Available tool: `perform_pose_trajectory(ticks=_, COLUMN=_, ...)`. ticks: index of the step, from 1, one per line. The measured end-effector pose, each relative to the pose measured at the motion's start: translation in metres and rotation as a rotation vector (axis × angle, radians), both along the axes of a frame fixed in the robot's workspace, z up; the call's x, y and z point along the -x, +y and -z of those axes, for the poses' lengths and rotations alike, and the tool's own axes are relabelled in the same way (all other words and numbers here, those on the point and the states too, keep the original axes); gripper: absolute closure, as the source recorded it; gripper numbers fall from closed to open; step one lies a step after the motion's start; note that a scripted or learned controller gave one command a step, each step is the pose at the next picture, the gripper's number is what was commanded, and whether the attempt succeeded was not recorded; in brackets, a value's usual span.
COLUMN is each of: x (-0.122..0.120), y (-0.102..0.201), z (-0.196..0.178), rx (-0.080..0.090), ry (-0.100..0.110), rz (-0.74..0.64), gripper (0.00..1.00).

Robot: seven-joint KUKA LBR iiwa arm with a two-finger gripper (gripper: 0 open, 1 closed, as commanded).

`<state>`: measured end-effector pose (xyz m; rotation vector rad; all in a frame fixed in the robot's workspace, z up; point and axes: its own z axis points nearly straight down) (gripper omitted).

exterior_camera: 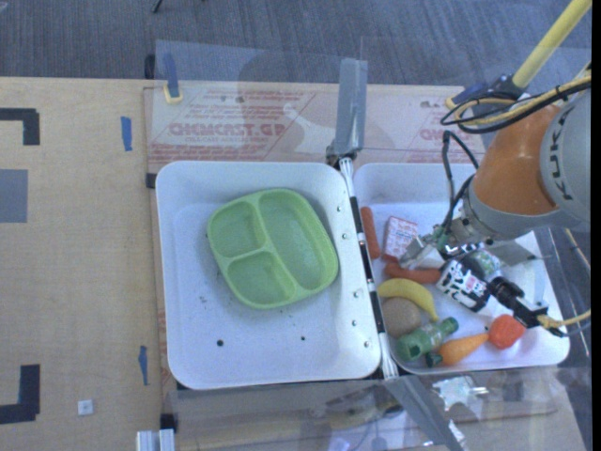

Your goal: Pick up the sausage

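Note:
The sausage (pixel 369 232), a slim orange-red stick, lies along the left wall of the right bin (pixel 554 280), near its back. My gripper (pixel 435 244) hangs low over the middle of that bin, to the right of the sausage and apart from it, beside a pink packet (pixel 402 235). A second reddish elongated piece (pixel 419 274) lies just below the gripper, partly hidden by it. Nothing can be seen held.
The front of the right bin holds a banana (pixel 409 294), a brown round item (pixel 403 318), a green item (pixel 427 338), a carrot (pixel 462 348) and a red fruit (pixel 507 331). A green divided plate (pixel 272 247) sits in the left bin (pixel 188 346). Cables trail behind the arm.

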<state>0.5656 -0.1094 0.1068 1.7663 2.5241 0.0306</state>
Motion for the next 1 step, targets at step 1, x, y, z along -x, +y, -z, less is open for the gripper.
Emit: perform_pose_trajectory(ticks=1, x=0.0001, y=-0.0024, z=0.0004, rx=0.008, ry=0.007, rz=-0.11, gripper=0.0)
